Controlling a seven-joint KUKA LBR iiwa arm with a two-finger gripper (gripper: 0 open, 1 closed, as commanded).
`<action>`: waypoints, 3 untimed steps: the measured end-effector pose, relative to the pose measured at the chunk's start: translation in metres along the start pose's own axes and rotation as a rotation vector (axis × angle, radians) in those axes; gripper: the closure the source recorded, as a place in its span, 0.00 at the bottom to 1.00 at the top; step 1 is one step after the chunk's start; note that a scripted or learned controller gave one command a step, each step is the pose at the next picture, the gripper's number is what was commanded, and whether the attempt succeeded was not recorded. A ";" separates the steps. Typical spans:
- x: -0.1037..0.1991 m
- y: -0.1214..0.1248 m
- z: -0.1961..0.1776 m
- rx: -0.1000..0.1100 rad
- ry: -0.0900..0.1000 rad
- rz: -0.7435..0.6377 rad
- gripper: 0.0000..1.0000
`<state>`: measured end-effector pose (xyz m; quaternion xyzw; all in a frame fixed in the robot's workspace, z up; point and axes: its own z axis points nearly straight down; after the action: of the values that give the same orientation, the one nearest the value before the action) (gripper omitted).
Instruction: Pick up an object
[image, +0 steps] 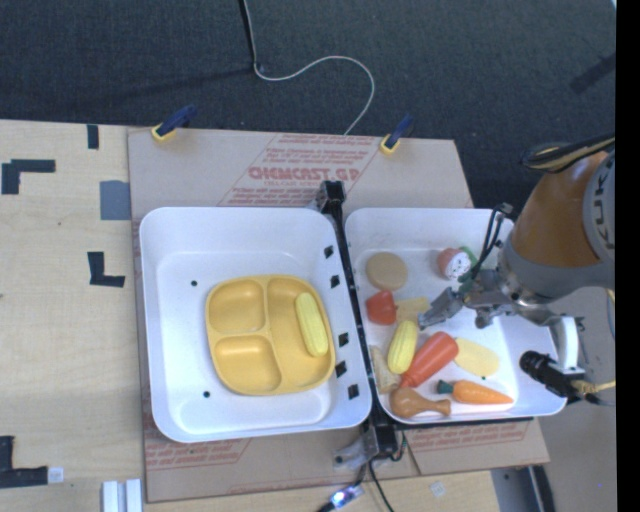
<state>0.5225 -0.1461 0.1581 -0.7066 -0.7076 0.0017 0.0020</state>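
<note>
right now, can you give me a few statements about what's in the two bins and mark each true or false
1. A yellow divided plate lies in the left bin. True.
2. A yellow corn cob rests on that plate. True.
3. The orange carrot lies in the left bin. False: it lies in the right bin, near its front edge.
4. The red pepper sits on the plate. False: it lies in the right bin, beside a second corn cob.
5. The gripper hangs over the right bin. True.

One fixed camera looks down at a slant on a bench (60, 300), taking in both white bins (160, 300); the arm (560, 230) enters from the right.
</note>
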 end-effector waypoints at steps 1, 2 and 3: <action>0.002 -0.001 0.059 -0.007 0.001 0.002 0.00; -0.001 0.005 0.065 -0.019 -0.003 0.002 0.00; 0.000 0.003 0.060 -0.016 -0.004 0.002 1.00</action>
<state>0.5251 -0.1459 0.0986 -0.7073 -0.7069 -0.0023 -0.0051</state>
